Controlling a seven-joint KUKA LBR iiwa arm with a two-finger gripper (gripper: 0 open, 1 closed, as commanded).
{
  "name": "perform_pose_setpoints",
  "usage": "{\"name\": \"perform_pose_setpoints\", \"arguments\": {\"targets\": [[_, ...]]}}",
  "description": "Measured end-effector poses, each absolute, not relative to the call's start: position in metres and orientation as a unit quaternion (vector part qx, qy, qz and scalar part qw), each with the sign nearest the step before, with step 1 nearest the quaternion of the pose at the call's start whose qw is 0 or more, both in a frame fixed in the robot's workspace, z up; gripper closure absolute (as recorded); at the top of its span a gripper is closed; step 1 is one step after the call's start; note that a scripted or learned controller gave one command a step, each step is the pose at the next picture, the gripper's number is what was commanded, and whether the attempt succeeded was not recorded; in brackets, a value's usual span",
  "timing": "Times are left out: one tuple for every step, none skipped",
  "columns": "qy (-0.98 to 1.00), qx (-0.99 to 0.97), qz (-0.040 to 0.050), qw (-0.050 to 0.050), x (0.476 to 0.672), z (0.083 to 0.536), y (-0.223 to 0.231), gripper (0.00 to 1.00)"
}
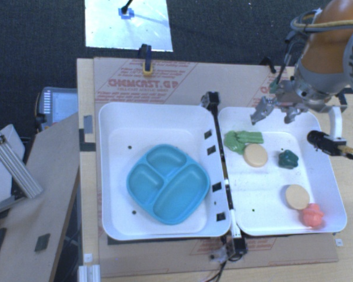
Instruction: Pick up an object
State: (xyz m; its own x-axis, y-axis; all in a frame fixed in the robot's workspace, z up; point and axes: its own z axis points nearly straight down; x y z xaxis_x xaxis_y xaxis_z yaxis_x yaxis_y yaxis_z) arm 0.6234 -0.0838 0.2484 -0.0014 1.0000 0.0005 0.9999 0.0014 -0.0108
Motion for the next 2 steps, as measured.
{"name": "perform_pose_setpoints", "arguments": {"targets": [[-0.708, -0.706, -0.0004, 0.0, 0.625, 0.256, -0.084, 0.0], [-0.708, -0.707, 0.0007, 0.001, 0.617, 0.199, -0.083, 0.0]]}}
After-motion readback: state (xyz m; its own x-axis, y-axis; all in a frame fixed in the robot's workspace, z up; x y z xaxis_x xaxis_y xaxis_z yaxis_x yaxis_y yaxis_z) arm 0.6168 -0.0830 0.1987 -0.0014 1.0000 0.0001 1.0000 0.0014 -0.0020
